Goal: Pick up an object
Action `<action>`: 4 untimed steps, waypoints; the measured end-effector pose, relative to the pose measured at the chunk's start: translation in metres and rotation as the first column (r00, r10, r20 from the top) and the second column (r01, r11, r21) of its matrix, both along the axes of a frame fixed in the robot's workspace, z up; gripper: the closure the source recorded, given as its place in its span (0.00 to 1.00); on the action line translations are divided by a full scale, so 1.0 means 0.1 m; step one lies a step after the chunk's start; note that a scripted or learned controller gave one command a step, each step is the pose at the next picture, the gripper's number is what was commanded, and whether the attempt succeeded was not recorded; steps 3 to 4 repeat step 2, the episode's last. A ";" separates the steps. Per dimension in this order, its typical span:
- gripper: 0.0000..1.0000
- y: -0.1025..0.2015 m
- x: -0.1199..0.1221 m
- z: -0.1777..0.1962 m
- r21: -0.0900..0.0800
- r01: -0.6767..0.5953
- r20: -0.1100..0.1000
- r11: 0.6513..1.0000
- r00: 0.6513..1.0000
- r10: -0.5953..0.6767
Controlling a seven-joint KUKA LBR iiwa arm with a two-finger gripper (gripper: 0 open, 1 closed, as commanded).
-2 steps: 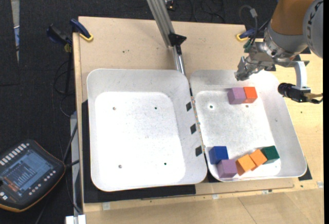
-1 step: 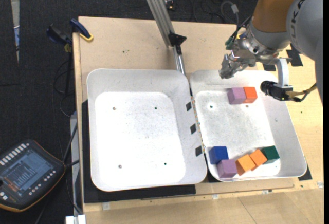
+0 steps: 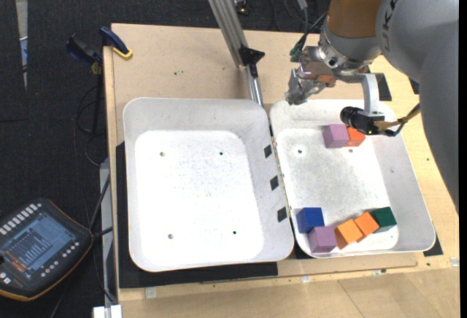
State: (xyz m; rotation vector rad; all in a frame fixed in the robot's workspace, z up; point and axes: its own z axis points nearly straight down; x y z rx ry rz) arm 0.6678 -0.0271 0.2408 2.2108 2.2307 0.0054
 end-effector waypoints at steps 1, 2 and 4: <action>1.00 0.58 0.03 0.08 0.000 0.000 -0.001 1.000 1.000 0.000; 1.00 1.07 -0.08 0.01 -0.001 0.001 -0.005 1.000 1.000 -0.001; 1.00 1.07 -0.08 0.01 -0.001 0.001 -0.005 1.000 1.000 -0.001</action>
